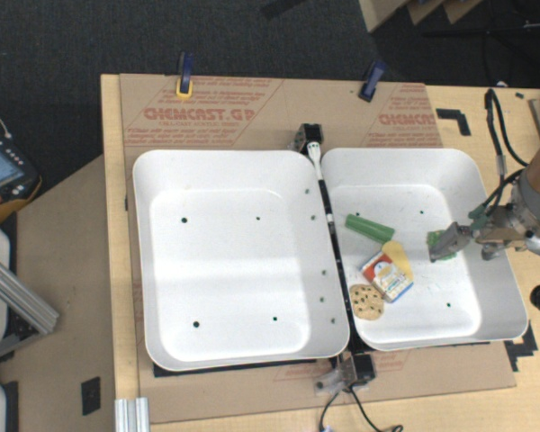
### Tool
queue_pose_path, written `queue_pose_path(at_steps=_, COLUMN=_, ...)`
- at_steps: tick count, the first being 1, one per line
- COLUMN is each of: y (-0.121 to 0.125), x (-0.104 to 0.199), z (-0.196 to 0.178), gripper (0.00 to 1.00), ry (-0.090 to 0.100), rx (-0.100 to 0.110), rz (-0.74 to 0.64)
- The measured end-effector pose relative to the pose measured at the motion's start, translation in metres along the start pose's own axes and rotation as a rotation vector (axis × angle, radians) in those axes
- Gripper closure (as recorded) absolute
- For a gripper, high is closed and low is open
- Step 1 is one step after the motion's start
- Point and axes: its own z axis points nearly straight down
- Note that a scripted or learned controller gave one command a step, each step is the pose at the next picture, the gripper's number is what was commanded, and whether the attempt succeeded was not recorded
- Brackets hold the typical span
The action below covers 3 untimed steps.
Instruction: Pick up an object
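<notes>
Left bin (pixel 162 241): bare white floor, offering no pick. Right bin (pixel 432 165): loose items bunched near the dividing rim, probably as scattered stock for grasp trials: green wedge (pixel 369 228) uppermost, small printed packet (pixel 389 275) below it, round cookie (pixel 367 302) lowest, just beside the packet. Gripper (pixel 445 243), reaching in from the right, low over the bin floor, well apart from the cluster; small green patch at the tips, identity unclear. Open or closed: cannot tell.
</notes>
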Motion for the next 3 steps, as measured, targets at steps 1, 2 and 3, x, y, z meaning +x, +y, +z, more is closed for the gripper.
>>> queue_pose_path(at_steps=1, y=0.0, x=0.085, z=0.033, gripper=0.0, ry=0.005, rx=0.005, rz=-0.008)
queue_pose_path(at_steps=2, y=-0.008, x=0.017, z=0.095, gripper=0.0, ry=0.0, rx=0.007, rz=0.006)
queue_pose_path(at_steps=3, y=0.053, x=0.042, z=0.128, gripper=0.0, ry=0.0, rx=-0.007, rz=-0.004)
